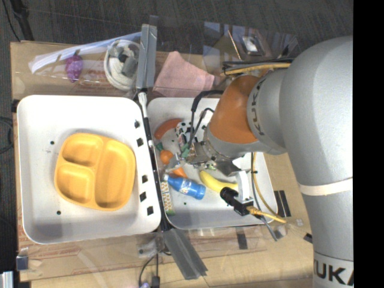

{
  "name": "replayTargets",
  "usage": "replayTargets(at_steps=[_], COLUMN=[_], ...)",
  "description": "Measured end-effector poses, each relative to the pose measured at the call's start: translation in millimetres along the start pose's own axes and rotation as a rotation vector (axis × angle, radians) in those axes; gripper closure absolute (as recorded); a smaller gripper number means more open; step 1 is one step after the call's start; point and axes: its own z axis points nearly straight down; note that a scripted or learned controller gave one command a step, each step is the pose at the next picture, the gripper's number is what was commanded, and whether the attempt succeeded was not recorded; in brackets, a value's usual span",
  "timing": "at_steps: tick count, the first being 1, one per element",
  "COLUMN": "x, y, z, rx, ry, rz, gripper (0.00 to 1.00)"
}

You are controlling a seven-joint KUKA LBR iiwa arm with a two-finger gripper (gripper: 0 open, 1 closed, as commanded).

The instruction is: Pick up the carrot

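Note:
In the right bin (pixel 198 221), a small orange piece that looks like the carrot (pixel 165 156) lies near the left wall, with another orange bit (pixel 177 172) just below it. My gripper (pixel 187 150) is low over this spot, right beside the carrot, and the bulky wrist covers what lies under it. Nothing can be made out between the gripper's tips.
A blue can (pixel 187 186) and a yellow banana-like item (pixel 211 180) lie in the right bin below the gripper. A red-orange rounded object (pixel 168 126) sits at its top left. The left bin (pixel 36 119) holds a yellow divided plate (pixel 95 170). A pink cloth (pixel 180 74) lies behind the bins.

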Motion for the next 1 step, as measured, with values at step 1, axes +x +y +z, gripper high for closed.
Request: replayTargets(at_steps=[1], x=[-0.9], y=[0.0], z=[-7.7], rx=[0.004], ry=[0.001], rz=[-0.002], gripper=[1.00])
